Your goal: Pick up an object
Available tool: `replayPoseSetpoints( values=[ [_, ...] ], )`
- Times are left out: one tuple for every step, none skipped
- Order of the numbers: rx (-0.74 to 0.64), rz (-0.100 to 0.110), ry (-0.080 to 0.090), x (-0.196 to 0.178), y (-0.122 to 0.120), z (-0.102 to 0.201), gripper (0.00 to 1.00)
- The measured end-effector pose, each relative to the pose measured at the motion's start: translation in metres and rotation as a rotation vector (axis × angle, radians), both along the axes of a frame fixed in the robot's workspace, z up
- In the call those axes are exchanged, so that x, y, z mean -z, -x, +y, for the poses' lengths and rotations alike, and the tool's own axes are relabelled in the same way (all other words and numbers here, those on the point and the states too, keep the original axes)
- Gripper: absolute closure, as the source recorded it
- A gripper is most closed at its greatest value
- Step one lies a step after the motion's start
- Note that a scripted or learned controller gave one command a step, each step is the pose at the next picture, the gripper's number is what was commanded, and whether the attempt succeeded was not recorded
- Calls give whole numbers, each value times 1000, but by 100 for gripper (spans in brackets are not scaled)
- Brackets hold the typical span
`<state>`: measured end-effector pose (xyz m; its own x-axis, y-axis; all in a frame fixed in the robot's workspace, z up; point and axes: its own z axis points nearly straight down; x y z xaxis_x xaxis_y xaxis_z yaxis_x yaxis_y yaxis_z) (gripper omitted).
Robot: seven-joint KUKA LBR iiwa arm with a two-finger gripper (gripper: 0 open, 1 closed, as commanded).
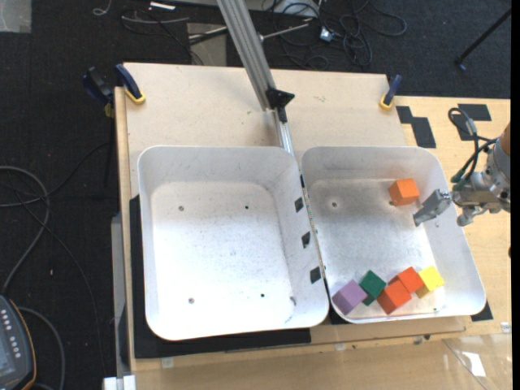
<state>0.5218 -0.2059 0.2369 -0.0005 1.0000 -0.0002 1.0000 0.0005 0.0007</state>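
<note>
The approach was under way: the gripper (435, 205) hung at the right bin's (357, 169) three o'clock rim, just beside a lone orange cube (404, 190) at one o'clock (jaw state: I cannot tell). Next, I judged, it needed centring over that smooth, matte, flat-sided block before descending.

Left bin (162, 218) lay bare, open access. Right bin (341, 177): orange cube (404, 190) upper right, block cluster (388, 288) crowded lower-right wall; center-left floor was free. Slanted metal pole (248, 43) crossed frame's top center
</note>
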Motion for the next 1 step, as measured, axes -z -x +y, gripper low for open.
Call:
replayPoseSetpoints(
  values=[
    [-3,4,0,132,-68,-18,0]
  ],
)
